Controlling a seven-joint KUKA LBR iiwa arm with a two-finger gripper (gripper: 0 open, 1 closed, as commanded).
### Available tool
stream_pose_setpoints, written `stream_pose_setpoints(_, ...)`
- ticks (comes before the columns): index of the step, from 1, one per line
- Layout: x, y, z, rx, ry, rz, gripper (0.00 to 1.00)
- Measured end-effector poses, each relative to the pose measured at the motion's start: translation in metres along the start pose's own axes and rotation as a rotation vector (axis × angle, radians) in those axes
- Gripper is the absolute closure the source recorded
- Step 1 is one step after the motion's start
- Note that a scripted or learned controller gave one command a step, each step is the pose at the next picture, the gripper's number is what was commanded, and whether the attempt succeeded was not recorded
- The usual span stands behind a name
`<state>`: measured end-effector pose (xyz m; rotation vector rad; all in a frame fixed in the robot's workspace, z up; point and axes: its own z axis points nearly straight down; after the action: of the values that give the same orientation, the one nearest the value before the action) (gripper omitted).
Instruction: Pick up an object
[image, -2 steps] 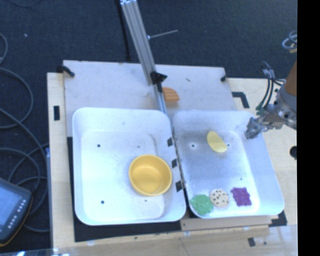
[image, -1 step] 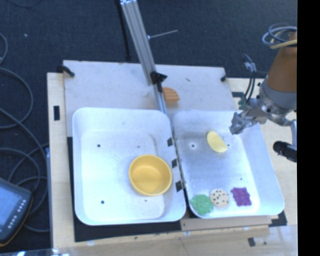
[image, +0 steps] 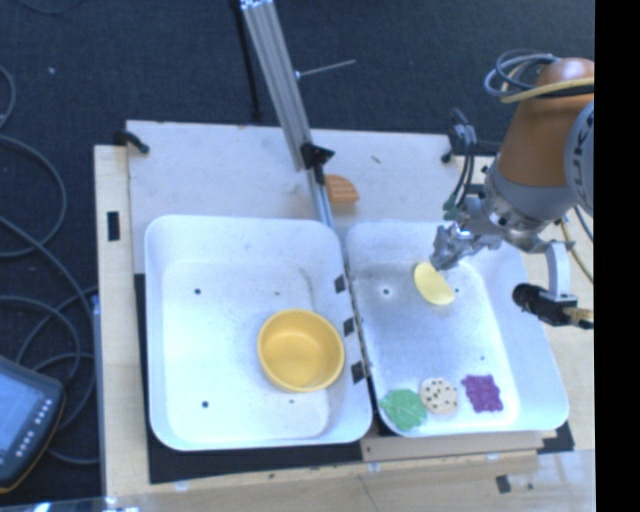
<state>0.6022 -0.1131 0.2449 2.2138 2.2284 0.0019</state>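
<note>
My gripper (image: 447, 254) hangs over the back part of the right bin (image: 520, 330), on the grey wrist under the orange band. A flat pale yellow piece (image: 433, 285) sits right at the gripper's lower tip, touching it or just under it. I cannot tell whether it is gripped or lying on the bin floor. Along the front of the right bin lie a green piece (image: 403, 408), a round speckled cookie (image: 438, 396) and a purple piece (image: 483, 392). A yellow bowl (image: 300, 350) stands upright in the left bin (image: 190, 300).
A slanted metal post (image: 290, 100) rises from the bench behind the divide between the bins. An orange object (image: 342, 191) lies on the bench beside its foot. A black fitting (image: 545, 300) sits at the right bin's right rim. Cables trail at far left.
</note>
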Motion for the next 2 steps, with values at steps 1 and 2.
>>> stream_pose_setpoints(1, 0.057, 0.008, -0.008, -0.002, 0.001, -0.002, 1.00)
stream_pose_setpoints(2, 0.120, 0.008, -0.009, 0.000, 0.001, -0.002, 1.00)
